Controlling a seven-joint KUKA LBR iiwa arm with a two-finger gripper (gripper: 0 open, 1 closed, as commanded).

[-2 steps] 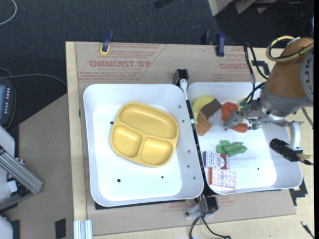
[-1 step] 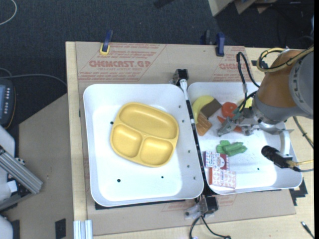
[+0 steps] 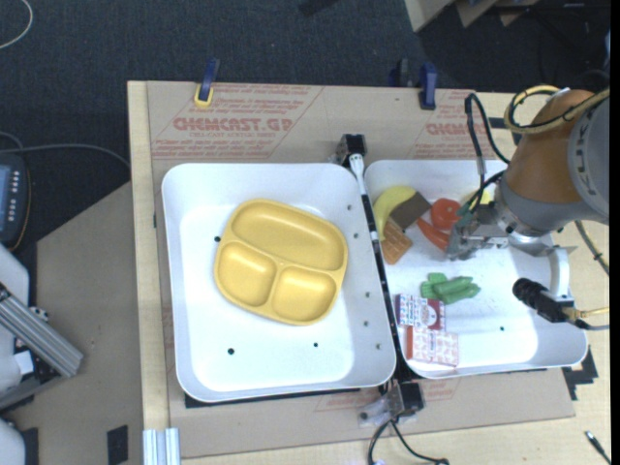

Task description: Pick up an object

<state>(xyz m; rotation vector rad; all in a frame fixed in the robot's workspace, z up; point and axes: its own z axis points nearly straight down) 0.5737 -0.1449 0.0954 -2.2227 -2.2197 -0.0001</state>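
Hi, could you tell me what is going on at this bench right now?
A grey and orange robot arm reaches in from the right over the right bin, with its gripper low beside a red object. That bin also holds a yellow item, a brown block, an orange piece, a green toy and a printed packet. I cannot see anything held yet. The left bin holds a yellow divided plate.

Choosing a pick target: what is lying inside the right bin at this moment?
The right bin holds a yellow item, brown block, red piece, orange piece, green toy and a printed packet. The gripper covers whatever lies beneath it.
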